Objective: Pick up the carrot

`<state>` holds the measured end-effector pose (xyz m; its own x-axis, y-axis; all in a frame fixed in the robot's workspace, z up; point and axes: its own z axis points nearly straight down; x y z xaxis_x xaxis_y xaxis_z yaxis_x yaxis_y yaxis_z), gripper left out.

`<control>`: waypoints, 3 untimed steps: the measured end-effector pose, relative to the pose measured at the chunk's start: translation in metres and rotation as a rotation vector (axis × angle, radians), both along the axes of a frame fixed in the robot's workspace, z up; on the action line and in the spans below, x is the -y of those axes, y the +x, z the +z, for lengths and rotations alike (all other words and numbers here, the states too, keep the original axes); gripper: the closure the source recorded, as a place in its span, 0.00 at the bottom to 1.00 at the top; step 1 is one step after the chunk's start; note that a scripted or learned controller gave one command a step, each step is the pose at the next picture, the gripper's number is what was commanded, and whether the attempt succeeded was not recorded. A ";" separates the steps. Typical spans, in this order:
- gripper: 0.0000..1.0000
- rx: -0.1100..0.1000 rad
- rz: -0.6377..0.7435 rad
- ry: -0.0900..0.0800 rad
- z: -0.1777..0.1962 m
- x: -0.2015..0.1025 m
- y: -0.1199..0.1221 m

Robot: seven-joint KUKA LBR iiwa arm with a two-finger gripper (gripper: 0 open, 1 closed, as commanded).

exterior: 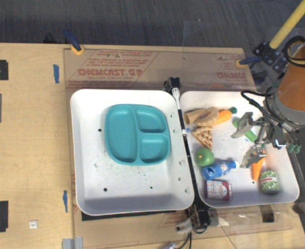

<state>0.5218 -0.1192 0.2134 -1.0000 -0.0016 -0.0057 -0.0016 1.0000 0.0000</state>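
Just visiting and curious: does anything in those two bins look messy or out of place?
Nothing looks damaged. The right bin holds a jumble of toy food lying on its side, while the teal plate sits neatly in the left bin.

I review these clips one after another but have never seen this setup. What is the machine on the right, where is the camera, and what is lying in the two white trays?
One fixed camera looks down at a slant on a bench. The machine is a robot arm, grey with an orange band, reaching in from the right. Its claw hangs over the right bin; whether it grips anything is unclear from here.

The left bin holds a teal divided plate. The right bin holds small toy foods: an ice cream cone, a waffle piece, a green pepper, a blue bottle, a can, a green speckled item, and an orange carrot right under the claw. Another orange piece lies beside the cone.
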 end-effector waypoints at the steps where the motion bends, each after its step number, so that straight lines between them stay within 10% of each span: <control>1: 0.00 -0.007 0.168 0.002 -0.096 0.048 0.018; 2: 0.00 0.010 0.197 -0.004 -0.123 0.073 -0.025; 3: 1.00 0.024 0.200 -0.008 -0.110 0.072 -0.020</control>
